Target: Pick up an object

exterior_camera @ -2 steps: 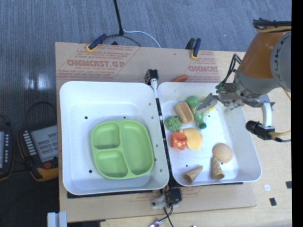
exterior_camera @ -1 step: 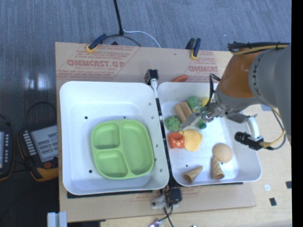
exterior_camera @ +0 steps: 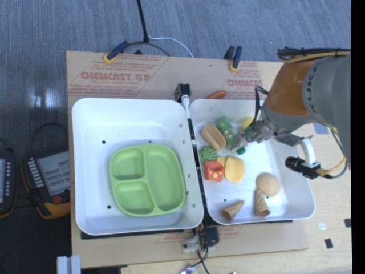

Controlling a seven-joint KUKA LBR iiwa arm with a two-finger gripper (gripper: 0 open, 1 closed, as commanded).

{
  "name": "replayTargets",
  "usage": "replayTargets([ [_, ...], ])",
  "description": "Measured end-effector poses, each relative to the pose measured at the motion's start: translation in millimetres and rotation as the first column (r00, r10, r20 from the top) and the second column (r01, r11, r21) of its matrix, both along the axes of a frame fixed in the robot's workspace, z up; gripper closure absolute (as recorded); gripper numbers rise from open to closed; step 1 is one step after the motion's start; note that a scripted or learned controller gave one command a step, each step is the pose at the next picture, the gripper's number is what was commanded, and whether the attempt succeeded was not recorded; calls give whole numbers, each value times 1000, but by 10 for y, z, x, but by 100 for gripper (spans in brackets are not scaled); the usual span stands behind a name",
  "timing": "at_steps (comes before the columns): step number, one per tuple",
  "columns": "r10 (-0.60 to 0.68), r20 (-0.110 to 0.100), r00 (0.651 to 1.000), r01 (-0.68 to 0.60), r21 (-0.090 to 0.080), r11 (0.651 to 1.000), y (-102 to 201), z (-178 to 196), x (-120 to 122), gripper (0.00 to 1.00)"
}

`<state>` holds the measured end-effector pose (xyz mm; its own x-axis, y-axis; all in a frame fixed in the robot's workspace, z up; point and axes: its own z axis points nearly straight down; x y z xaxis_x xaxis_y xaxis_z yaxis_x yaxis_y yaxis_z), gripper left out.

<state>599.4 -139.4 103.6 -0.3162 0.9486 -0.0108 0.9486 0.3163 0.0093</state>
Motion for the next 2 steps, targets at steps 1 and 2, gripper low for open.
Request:
replayTargets([
  [1, 86, -10, 996, -86, 7, 996, 540, 833, 113, 100],
  [2, 186, -15, 982, -186, 7, 983, 208, 215, -788, 100],
])
